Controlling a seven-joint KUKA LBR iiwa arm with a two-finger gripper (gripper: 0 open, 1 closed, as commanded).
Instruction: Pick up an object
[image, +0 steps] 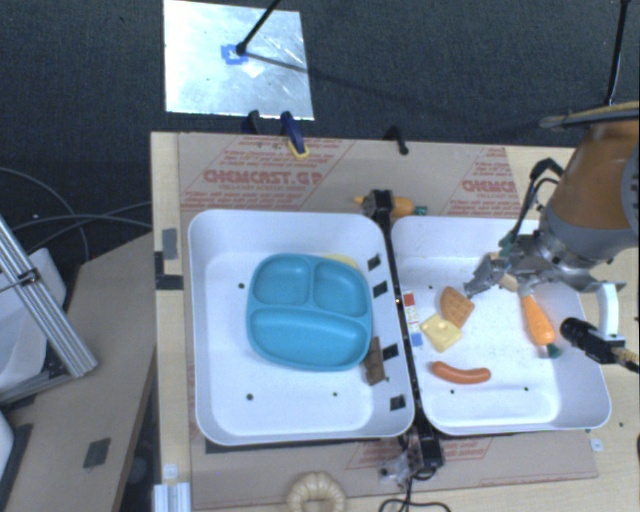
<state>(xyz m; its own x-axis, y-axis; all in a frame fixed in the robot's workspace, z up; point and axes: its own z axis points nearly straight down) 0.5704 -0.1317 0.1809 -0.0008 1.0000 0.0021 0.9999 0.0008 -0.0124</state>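
Over the right bin: the end effector (490, 275) hangs low above the right bin (500, 412), its dark fingers spread apart with nothing between them
Arm: grey with an orange band, reaching in from the right
Candidates: a waffle-textured cracker (456, 305) just beside a pale cheese wedge (440, 330), touching or nearly so; a sausage (461, 374) nearer the front wall; a carrot (539, 321) off to the right, close under the wrist
Nearest target: the cracker, judged the likeliest pick, since it lies just below and left of the fingertips
Doing it well: centre the fingers over one item alone, straddle its narrow side, descend straight, close only once low enough; the cracker and cheese sit so close that a sloppy approach could nudge both
Left bin: left bin (225, 400) carries a blue divided plate (310, 310) and a small brown piece (375, 362) by the divider
Writing: red "CHEMCAST" lettering repeats on the brown sheet (330, 165) covering the surface; further characters too blurred to read
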